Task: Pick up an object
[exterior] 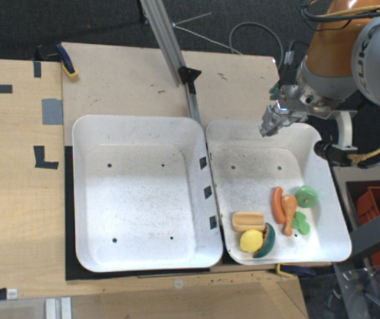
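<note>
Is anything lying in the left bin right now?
No, the left bin shows bare white floor, while the toy foods are clustered in the right bin.

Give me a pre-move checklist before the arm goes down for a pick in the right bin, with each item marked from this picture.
1. Targets present: ok. A yellow lemon-like toy, tan bread-like piece, red-orange carrot-like piece and green toy lie in the right bin.
2. Gripper over the targets: not ok. It hangs near the bin's far rim, apart from the cluster.
3. Gripper carrying nothing: ok, nothing shows at its tip.
4. Finger opening: cannot tell.
5. Targets well separated: not ok. They lie crowded in the near corner, some touching.
</note>
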`<state>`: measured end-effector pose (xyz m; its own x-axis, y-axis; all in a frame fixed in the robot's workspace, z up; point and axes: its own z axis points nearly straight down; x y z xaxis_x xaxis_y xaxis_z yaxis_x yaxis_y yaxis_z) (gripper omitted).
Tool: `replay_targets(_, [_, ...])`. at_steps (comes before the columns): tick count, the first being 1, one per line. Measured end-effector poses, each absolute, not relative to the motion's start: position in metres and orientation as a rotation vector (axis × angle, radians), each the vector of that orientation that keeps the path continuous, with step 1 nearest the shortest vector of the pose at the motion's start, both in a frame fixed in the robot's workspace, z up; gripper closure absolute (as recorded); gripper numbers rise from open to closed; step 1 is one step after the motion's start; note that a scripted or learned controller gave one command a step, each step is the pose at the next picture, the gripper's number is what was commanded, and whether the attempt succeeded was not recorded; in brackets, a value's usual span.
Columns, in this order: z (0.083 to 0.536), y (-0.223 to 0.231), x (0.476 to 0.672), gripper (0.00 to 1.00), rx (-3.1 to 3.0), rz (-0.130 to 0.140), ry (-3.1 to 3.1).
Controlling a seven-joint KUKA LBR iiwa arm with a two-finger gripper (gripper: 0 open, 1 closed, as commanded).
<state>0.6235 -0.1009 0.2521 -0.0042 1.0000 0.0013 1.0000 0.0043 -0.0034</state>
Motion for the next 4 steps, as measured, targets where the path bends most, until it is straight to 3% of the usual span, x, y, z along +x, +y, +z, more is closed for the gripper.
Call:
replay_targets(1, [0.24, -0.052, 0.614, 1.0, -2.213, 0.002, -2.225])
replay_targets(4, [0.23, 0.092, 0.558, 1.0, -2.212, 0.004, -2.226])
